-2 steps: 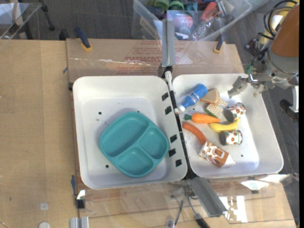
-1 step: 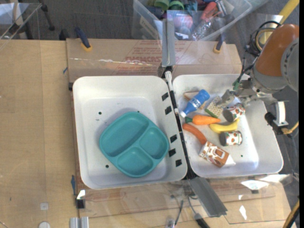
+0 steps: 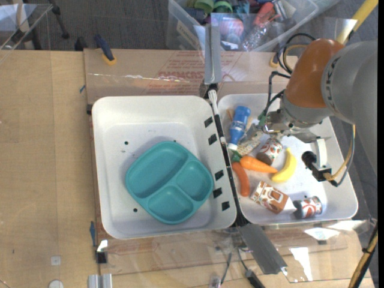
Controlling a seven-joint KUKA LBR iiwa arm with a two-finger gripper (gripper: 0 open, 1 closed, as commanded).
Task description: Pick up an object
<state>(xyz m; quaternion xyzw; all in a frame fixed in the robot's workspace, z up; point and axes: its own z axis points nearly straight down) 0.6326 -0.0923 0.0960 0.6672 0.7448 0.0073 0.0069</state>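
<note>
The right bin [image 3: 342, 206] holds a blue bottle [image 3: 239, 123], an orange carrot [image 3: 259, 165], a second orange piece [image 3: 242, 179], a yellow banana [image 3: 287, 166], a brown and white carton [image 3: 270, 197], a small red and white can [image 3: 309, 206] and a red and white cup [image 3: 272, 152]. My gripper [image 3: 270, 126] hangs low over the back middle of that bin, just above the cup and right of the bottle. The arm's body hides its fingertips.
A teal divided plate [image 3: 169, 182] lies in the left bin [image 3: 114, 119]. A black-clipped divider [image 3: 217, 155] separates the bins. A clear tub of toys [image 3: 240, 8] stands behind the bench.
</note>
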